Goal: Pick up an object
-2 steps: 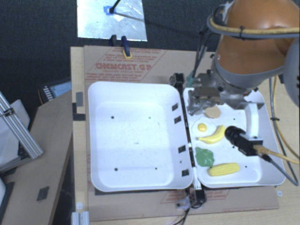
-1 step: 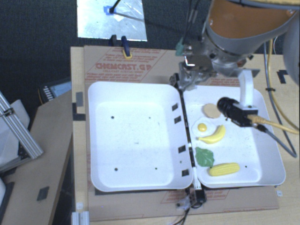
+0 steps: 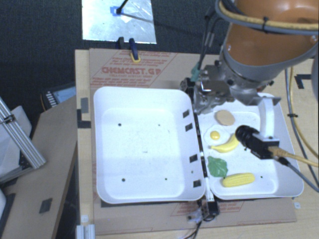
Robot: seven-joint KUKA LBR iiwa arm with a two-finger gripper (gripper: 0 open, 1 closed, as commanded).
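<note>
Banana (image 3: 225, 144) curved, glossy yellow plastic; corn cob (image 3: 238, 179) ridged; pincer (image 3: 208, 99) state unclear.

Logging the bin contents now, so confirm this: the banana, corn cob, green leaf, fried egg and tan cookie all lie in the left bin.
Wrong bin. The camera view shows the banana, corn cob, green leaf, fried egg and tan cookie all lying in the right bin, not the left bin.
</note>
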